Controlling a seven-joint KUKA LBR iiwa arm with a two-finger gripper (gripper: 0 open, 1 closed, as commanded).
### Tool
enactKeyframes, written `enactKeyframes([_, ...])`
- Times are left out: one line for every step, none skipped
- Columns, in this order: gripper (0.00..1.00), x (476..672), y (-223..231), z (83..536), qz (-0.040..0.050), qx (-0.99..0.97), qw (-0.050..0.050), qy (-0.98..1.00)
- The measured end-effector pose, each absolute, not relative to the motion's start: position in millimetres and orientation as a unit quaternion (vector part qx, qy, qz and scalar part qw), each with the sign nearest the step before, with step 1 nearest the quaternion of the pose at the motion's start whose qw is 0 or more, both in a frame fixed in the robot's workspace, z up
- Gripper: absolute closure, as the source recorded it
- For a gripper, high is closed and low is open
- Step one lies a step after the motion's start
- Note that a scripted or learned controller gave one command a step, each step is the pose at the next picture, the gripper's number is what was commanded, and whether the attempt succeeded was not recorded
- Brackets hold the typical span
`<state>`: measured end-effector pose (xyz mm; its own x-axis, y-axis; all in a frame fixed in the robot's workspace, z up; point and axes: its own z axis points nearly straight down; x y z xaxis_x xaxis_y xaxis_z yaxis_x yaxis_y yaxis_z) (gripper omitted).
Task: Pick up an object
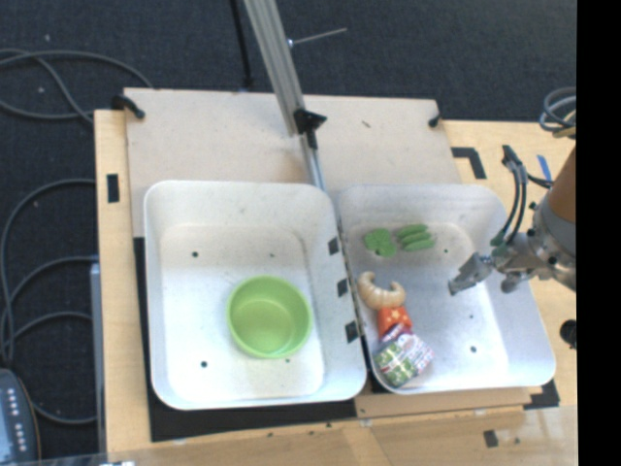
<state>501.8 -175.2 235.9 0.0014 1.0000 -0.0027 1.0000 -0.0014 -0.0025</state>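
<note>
green ridged toy (399, 240), flat in right bin (505, 357)

At the right edge of the camera view, the robot arm (561, 197) appears as a rounded body with an orange band sitting above a grey wrist section. Thin dark cables (512, 187) loop along its side, and a paler coil of cable lies near its top. Its hand (475, 272) is a small grey metal assembly with angular, boxy parts and a narrow grey finger (464, 278); finer details such as screws or markings are too small to make out.
</note>
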Motion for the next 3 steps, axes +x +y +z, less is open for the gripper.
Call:
enactKeyframes([0.00,508.5,-179,191,-0.0019,0.708,0.000,0.706])
enactKeyframes([0.00,508.3,-183,148,-0.0021,0.708,0.000,0.706])
enactKeyframes([1.00,510.7,-183,162,0.0014,0.709,0.002,0.705])
